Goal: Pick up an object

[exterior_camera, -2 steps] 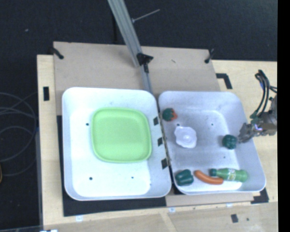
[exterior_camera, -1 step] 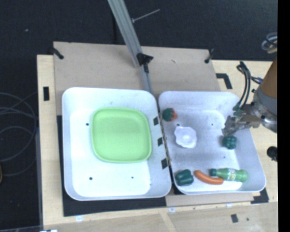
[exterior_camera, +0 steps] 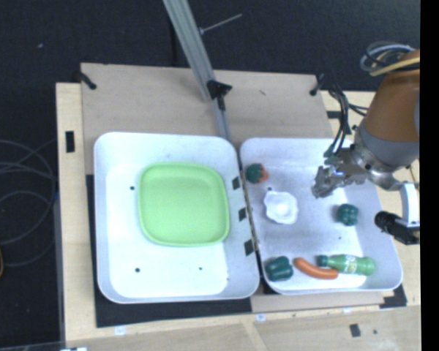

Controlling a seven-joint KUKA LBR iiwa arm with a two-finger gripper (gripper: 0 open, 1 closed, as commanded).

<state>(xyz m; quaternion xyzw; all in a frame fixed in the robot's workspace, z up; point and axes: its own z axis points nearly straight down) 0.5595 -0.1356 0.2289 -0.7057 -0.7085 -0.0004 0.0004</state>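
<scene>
Two shallow white bins sit side by side on the bench. The left bin holds a light green square plate lying flat near its middle.

The right bin holds the loose objects. A small dark green piece with an orange end lies close to the bin's left wall, toward the far edge. A white crumpled-looking object rests near the bin's middle, just right of the divider side. A small dark green round object lies toward the right wall. Along the near edge sit a dark green pepper-like piece in the near left corner, an orange carrot-shaped piece just right of it, and a green bottle with a pale label lying on its side, touching or almost touching the carrot's right end.

The arm reaches in from the right, its orange band above the wrist. The gripper hangs over the right bin's right half, between the white object and the small round green object, apart from both. Whether it is open or closed cannot be told at this angle, and nothing is visibly held in it.
</scene>
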